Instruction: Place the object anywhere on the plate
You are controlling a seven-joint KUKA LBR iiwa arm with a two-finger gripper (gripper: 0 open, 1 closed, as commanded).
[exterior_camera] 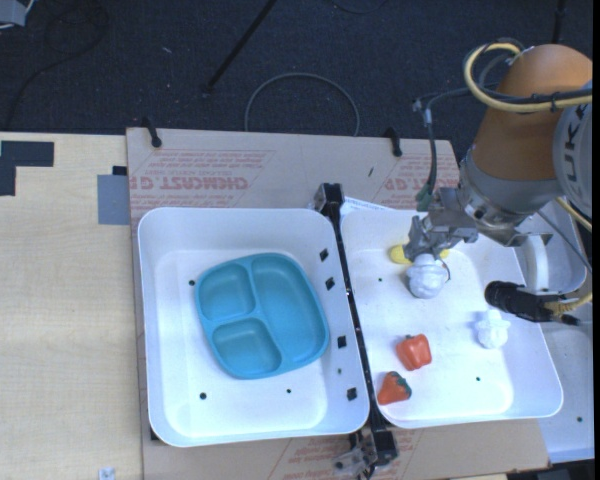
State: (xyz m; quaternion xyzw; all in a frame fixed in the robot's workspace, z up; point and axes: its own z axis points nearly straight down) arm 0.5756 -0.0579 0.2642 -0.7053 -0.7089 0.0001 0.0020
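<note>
Plate point(261, 314): blue, three compartments, sitting in the left bin point(170, 258), tilted a bit against the bin walls, nothing on it. Right bin point(535, 388) holds the loose items: a whitish lump point(427, 279) directly under the gripper point(426, 252), a yellow piece point(397, 255) just beside it on the left (mostly hidden by the gripper body), a red-orange piece point(414, 351) near the bin's middle, another red-orange piece point(394, 388) close to the front-left corner, and a small white item point(491, 330) towards the right side. Which of these is the task object, can't tell.

Arm point(525, 128) comes in from the right, orange band above the wrist, gripper low over the back part of the right bin. Fingers point down at the whitish lump and meet its top; spread or pinching, can't tell from this angle. Black clip point(332, 200) sits where the two bins meet at the back.
</note>
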